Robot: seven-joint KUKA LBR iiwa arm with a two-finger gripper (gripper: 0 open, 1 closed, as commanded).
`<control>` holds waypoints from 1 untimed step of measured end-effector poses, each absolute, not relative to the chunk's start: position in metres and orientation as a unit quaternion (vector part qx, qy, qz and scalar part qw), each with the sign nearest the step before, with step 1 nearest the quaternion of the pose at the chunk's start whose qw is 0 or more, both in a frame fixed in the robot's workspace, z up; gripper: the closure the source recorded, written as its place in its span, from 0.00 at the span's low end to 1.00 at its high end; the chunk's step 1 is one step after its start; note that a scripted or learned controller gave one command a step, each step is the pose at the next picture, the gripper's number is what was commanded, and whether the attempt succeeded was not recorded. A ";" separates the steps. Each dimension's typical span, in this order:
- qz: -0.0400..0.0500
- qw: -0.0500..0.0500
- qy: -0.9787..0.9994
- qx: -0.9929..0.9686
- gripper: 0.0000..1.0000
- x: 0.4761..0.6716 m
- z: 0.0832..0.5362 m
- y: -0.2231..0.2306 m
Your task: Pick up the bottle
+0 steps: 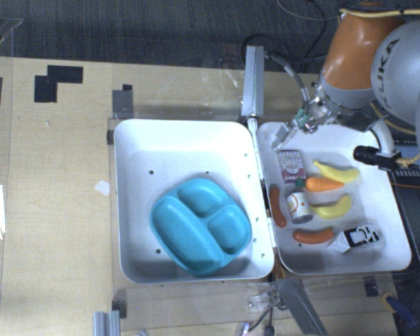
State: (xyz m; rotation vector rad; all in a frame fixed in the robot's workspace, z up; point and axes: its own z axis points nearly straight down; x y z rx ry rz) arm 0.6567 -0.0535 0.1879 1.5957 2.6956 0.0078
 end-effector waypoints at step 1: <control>0.001 0.001 0.867 0.498 0.00 0.670 0.109 -0.101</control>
